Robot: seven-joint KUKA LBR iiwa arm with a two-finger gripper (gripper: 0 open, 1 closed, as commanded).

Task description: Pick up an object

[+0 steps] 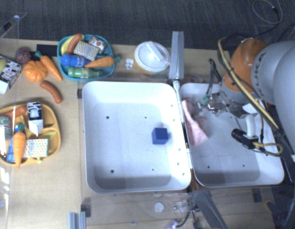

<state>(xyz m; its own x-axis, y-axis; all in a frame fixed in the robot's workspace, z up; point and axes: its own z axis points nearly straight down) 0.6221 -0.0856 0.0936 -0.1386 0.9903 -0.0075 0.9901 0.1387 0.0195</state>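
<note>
Two white bins sit side by side on a bench. The left bin [133, 132] has a small blue cube [160, 135] lying near its right wall. The right bin [238, 168] has a pink cloth [195, 125] draped by its left wall. The big grey arm [276, 80] comes in from the right and hangs over the right bin, with its gripper [211, 104] close to the cloth. Toy food sits in a blue bowl [86, 58] and a yellow tray [28, 135] to the left.
</note>
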